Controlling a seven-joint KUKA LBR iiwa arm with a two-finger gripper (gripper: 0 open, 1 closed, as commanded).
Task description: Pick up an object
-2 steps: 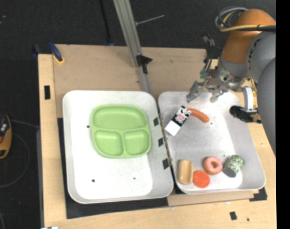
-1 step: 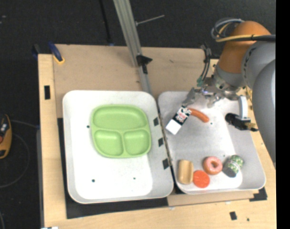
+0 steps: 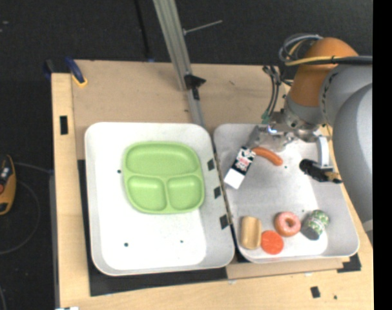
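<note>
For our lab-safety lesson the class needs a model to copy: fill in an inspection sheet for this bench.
Surface: wooden bench bearing two white bins, the left bin and the right bin.
Job's things: in the right bin, a black-and-white carton, an orange sausage, a tan cylinder, a red round piece, a pink doughnut, a green-and-white ball.
Clutter: green divided plate in the left bin.
Grippers: gripper over the right bin's far end, close to the sausage.
Cables: cable loops above the wrist.
Surroundings: dark floor, a metal rail behind the bins, a yellow-and-black device left of the bench.
</note>
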